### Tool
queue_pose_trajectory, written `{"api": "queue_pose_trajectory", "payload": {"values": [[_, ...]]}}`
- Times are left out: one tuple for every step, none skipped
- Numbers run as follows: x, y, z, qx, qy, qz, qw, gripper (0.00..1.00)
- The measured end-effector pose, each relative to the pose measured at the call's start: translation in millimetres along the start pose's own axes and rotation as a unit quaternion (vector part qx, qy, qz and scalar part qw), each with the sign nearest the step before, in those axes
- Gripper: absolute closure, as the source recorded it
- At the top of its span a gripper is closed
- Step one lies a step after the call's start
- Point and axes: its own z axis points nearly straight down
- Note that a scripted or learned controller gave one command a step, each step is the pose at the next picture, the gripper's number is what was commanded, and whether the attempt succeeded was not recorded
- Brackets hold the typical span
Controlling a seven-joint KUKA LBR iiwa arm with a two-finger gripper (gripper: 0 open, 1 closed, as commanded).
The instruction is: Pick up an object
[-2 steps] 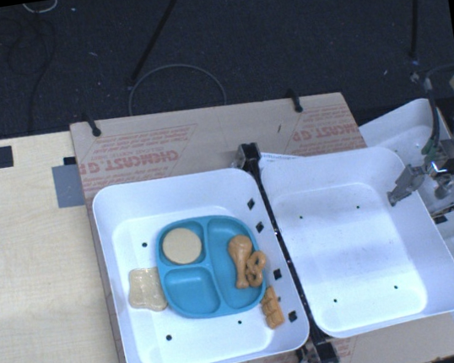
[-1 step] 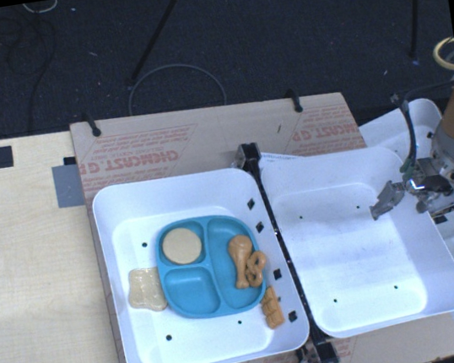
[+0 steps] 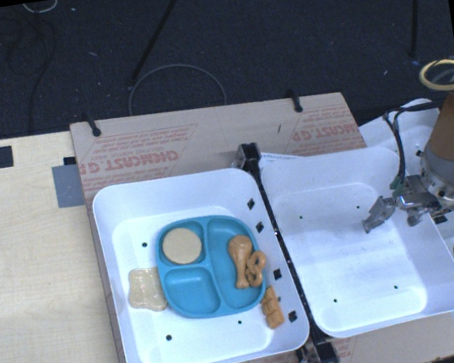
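Over the right bin's [image 3: 360, 318] right edge, gripper [image 3: 379, 216], grip state unclear; left bin's [image 3: 120, 210] blue tray [image 3: 201, 296] well apart.

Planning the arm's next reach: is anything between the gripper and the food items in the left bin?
Yes. The gripper is over the right bin; the two bins' adjoining rims and their black clips lie between it and the blue tray with the pretzel.

One fixed camera hangs above the worktop [image 3: 28, 276], looking down at a slant from some way off. It takes in both white bins [image 3: 186, 193] side by side, dark floor [image 3: 187, 37] beyond the far edge.
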Motion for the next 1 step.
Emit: {"api": "queue_pose_trajectory", "payload": {"values": [[0.6, -2.4, 43.4, 0.000, 0.000, 0.000, 1.0000, 0.00]]}}
